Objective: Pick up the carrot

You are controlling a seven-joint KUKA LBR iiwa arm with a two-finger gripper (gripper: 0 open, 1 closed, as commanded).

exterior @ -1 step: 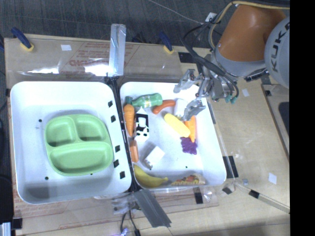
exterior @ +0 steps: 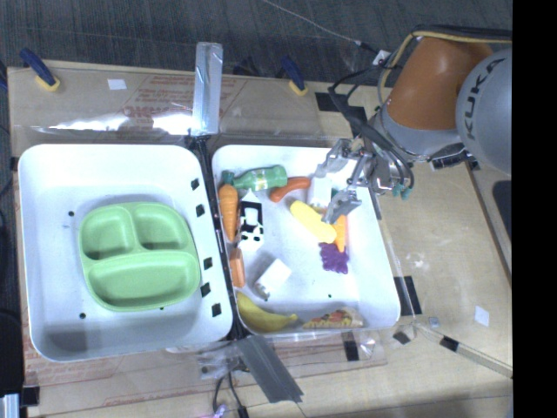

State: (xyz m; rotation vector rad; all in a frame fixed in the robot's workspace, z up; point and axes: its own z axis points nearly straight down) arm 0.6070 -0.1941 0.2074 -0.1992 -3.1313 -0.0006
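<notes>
An orange carrot (exterior: 228, 211) lies along the left wall of the right bin (exterior: 376, 259), pointing towards the front. A second, smaller orange piece (exterior: 237, 268) lies just in front of it. My gripper (exterior: 329, 193) hangs over the right half of that bin, above the yellow food item (exterior: 311, 219) and well to the right of the carrot. Its fingers (exterior: 343, 205) stand open and hold nothing.
The right bin also holds a green bottle (exterior: 259, 179), a reddish-orange item (exterior: 291, 186), purple grapes (exterior: 333, 258), an orange stick (exterior: 341, 232), a white block (exterior: 272, 275) and a banana (exterior: 261, 314). A green divided plate (exterior: 136, 255) sits in the left bin.
</notes>
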